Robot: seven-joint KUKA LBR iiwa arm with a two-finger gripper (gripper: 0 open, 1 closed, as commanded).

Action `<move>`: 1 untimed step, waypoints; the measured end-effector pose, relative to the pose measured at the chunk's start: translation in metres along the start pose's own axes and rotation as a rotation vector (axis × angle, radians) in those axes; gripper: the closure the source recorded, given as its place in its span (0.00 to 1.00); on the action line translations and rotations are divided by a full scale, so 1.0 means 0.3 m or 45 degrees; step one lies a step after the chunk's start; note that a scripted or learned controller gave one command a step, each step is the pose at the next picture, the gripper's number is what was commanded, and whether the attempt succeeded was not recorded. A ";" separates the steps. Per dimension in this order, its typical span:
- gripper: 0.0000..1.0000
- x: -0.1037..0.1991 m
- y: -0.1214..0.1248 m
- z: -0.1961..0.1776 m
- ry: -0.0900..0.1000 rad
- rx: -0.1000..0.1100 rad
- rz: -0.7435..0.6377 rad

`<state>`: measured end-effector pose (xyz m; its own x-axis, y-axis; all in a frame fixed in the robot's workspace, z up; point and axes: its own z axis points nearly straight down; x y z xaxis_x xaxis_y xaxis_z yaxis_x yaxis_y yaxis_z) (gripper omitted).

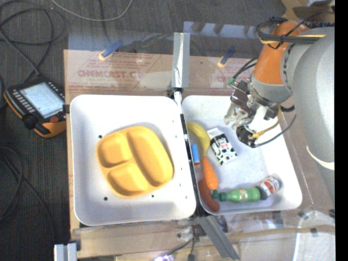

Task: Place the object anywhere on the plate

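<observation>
A yellow plate (pixel 135 160) with three compartments lies in the left white bin (pixel 87 113). The right bin (pixel 288 184) holds a yellow banana (pixel 199 135), a small white carton with black spots (pixel 223 148), an orange carrot (pixel 210 173), a brown sausage (pixel 208 196), a green bottle (pixel 243 194), a small can (pixel 271 185) and a blue marker (pixel 194 153). My gripper (pixel 237 118) hangs over the upper part of the right bin, just up and right of the carton. No object shows between its fingers.
The grey arm with its orange band (pixel 272 64) comes in from the upper right. A metal divider (pixel 178 64) runs between the bins at the back. A handheld pendant (pixel 35 105) lies on the floor to the left.
</observation>
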<state>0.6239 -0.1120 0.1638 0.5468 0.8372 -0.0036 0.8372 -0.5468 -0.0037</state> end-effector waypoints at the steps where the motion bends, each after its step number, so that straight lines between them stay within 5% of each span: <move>1: 1.00 0.111 -0.317 -0.073 -0.001 0.004 0.400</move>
<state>0.5627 -0.0322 0.1858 0.7787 0.6274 -0.0056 0.6274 -0.7787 -0.0050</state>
